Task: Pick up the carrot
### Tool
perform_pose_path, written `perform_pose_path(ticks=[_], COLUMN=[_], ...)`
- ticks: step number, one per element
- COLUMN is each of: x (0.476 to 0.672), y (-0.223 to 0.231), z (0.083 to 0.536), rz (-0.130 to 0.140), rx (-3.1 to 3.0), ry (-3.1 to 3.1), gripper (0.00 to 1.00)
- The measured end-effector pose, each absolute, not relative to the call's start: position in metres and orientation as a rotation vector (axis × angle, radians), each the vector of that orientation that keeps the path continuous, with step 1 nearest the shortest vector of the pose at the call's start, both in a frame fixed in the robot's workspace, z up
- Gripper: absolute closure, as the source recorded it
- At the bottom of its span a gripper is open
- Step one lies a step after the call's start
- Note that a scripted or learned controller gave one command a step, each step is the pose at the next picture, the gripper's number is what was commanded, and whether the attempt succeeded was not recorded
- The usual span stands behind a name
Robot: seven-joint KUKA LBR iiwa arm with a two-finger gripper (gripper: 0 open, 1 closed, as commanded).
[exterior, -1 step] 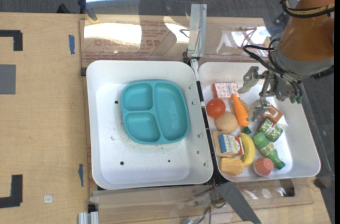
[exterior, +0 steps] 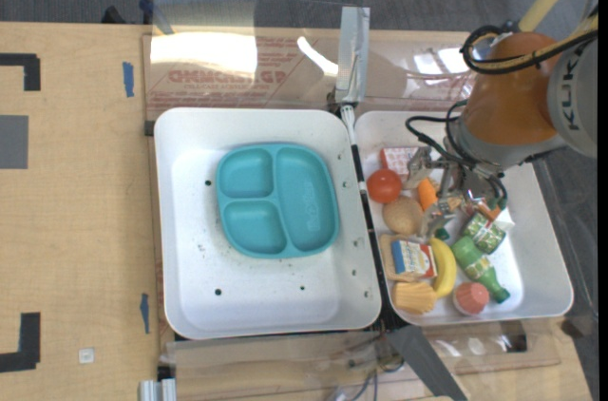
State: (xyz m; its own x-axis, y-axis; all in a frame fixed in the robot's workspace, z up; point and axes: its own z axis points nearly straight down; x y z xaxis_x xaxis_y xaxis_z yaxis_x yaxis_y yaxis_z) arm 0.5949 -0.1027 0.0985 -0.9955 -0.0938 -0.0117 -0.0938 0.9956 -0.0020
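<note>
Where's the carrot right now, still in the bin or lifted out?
In the bin. The carrot lies in the right bin beside the tomato and potato, with the hand right next to it; grip cannot be told.

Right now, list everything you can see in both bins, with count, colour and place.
Divided plate: one, teal, middle of left bin.
Tomato: one, red, right bin, upper left.
Carrot: one, orange, beside the tomato, by the gripper.
Potato: one, tan, below the tomato.
Banana: one, yellow, right bin centre.
Bottle: one, green, right of the banana.
Arm: one, grey and orange, above right bin.
Gripper: one, low beside the carrot.
</note>
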Motion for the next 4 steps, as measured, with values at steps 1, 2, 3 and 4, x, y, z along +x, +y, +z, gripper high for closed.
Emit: perform_pose_path(ticks=[1,2,3,4], x=[0.607,0.611,0.601,0.53], y=[-0.099,-0.098,-0.076,-0.075], z=[0.09,0.103,0.189,0.185], rz=[-0.004,-0.006,0.0,0.001], rx=[-0.165,-0.165,0.141,-0.274], ry=[3.126,3.113,3.125,3.128], gripper=[0.0,1.0,1.0,1.0])
